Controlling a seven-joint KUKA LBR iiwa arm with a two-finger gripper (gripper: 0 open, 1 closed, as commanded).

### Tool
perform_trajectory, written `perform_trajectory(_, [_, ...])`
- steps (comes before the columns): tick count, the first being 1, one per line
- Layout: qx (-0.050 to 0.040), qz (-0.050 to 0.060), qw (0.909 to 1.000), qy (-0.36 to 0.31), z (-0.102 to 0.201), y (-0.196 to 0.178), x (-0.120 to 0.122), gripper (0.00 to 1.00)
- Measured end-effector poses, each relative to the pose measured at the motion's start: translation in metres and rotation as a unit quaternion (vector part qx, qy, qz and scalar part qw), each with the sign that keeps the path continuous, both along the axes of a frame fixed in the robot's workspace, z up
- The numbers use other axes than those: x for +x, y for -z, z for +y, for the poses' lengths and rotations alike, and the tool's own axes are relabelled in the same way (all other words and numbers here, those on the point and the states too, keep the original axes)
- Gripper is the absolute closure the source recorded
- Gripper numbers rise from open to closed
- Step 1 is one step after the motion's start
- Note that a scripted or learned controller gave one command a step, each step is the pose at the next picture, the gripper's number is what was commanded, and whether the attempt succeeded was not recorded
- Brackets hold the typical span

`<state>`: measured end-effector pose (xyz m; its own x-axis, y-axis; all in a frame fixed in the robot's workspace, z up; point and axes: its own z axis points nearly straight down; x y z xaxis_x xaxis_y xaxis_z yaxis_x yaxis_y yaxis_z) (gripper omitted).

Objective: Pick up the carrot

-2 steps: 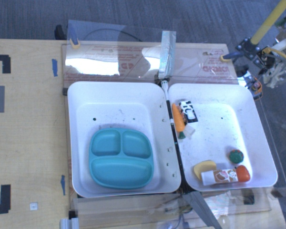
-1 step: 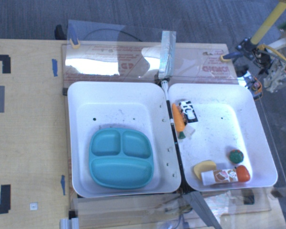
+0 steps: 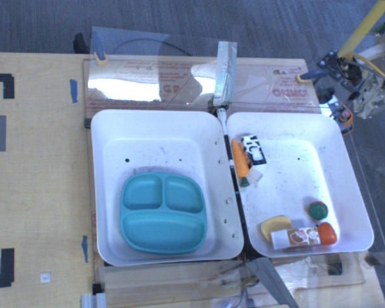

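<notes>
Carrot (image 3: 240,160) hard against right bin's (image 3: 353,172) left wall, beside black-white pack (image 3: 252,149). Gripper (image 3: 346,108) past bin's far right corner, state unreadable. Best approached steeply, closing across carrot's width, clear of wall.

The tray (image 3: 162,212) lies in the left bin (image 3: 109,133), toward six o'clock. In the right bin (image 3: 346,165), the carrot (image 3: 240,158) lies along the nine o'clock wall, a box (image 3: 253,150) just beside it at three o'clock. Toward five o'clock cluster a ball (image 3: 318,210), a packet (image 3: 296,237) and a banana (image 3: 275,224).
</notes>
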<state>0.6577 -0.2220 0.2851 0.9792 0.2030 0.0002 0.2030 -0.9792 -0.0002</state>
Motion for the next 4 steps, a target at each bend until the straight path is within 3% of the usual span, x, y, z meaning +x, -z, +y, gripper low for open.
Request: perform_trajectory(4, [-0.0004, 0.000, 1.0000, 0.000, 0.000, -0.010, 0.003, 1.00])
